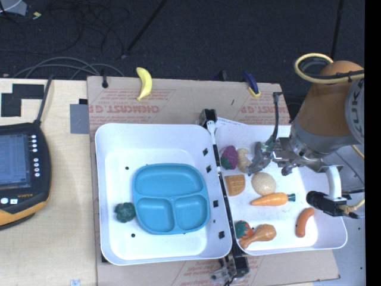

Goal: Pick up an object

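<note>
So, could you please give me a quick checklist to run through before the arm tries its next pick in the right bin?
1. Hand over the right bin: ok.
2. Something gripped already: cannot tell.
3. Nearest target, the pale egg, free on top: ok.
4. Room around the egg: not ok; the carrot and waffle lie close beside it.
5. Sausage lying apart, an easier pick: ok.
6. Blue tray in the left bin, away from the hand: ok.

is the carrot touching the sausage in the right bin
Apart. The camera view shows bare white bin floor between the carrot and the sausage.
</note>
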Robot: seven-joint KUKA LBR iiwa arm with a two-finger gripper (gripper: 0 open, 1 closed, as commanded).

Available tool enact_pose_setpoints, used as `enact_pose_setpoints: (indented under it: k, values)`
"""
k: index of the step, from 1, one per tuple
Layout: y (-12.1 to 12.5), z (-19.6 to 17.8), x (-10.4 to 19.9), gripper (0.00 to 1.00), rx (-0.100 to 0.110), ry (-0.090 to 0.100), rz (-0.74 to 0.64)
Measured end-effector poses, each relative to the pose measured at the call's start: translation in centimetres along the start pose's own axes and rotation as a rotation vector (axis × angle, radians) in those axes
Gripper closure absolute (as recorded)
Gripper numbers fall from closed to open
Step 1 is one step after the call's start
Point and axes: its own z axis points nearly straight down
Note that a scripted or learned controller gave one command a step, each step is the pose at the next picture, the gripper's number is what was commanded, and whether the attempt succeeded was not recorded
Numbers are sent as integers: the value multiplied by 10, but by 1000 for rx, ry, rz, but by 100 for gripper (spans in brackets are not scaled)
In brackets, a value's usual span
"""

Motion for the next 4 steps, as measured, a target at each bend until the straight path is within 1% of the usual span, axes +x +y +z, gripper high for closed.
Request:
enact_pose_setpoints:
  k: [1, 2, 3, 4]
  values:
    - [-42, -85, 38, 0, -3, 2, -4]
    - [-66, -150, 81, 0, -5, 2, -6]
    - [-77, -284, 90, 0, -15, 1, -3]
    - [-76, -285, 91, 100, 2, -1, -8]
